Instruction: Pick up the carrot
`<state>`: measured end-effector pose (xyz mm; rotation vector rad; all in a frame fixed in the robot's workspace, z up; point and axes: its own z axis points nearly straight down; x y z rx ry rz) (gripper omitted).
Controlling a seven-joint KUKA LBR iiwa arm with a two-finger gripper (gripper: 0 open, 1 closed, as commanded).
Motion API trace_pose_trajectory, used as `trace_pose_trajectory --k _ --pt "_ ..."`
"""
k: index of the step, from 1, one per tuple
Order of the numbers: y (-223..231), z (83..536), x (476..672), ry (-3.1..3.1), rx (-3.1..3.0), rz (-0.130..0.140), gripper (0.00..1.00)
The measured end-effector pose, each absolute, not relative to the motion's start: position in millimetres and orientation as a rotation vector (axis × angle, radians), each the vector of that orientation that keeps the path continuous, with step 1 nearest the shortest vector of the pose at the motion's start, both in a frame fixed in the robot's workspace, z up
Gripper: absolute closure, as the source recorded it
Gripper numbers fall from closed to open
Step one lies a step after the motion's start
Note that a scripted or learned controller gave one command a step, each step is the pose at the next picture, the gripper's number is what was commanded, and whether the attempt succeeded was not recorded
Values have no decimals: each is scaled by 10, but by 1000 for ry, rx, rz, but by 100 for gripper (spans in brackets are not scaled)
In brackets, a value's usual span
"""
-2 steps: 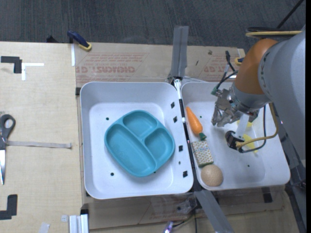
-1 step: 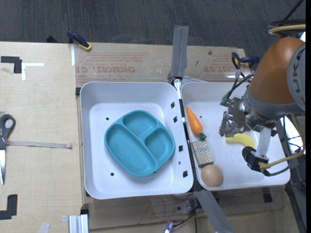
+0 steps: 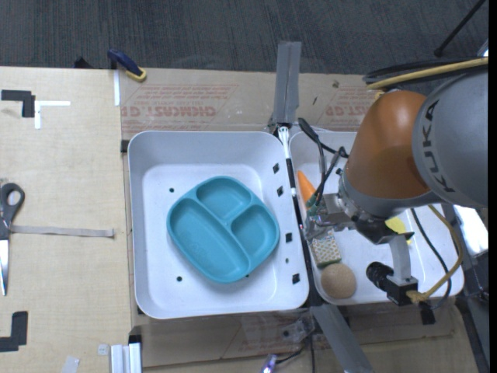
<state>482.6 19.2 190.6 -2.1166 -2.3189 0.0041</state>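
Carrot (image 3: 305, 183) seen in right bin (image 3: 435, 290), lying against its left wall near the divider between the bins; only the orange upper end visible, lower part hidden behind the arm's wrist. Gripper (image 3: 317, 222) positioned low over the right bin's left side, just below the visible carrot end; opening could not be told from this angle, and nothing confirmed between it. Speckled green-white piece (image 3: 326, 249) noted just below the gripper, and a round tan object (image 3: 337, 280) beneath that, near the bin's front edge. Small yellow item (image 3: 397, 225) partly hidden by the arm. Left bin (image 3: 147, 231) held a teal divided plate (image 3: 223, 228), three compartments, tilted diagonally. Scissors (image 3: 8, 224) lay on the tabletop (image 3: 62, 169) at far left, well apart from both bins.
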Motion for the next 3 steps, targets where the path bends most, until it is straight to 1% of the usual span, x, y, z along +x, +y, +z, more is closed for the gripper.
trace_pose_trajectory --k 1,2,3 --pt "-118 3922 4833 -2656 -1687 0 100" --pt "2 2213 4807 -2698 -1607 2 100" --pt "-320 3303 4836 -2947 -1103 -1 100"
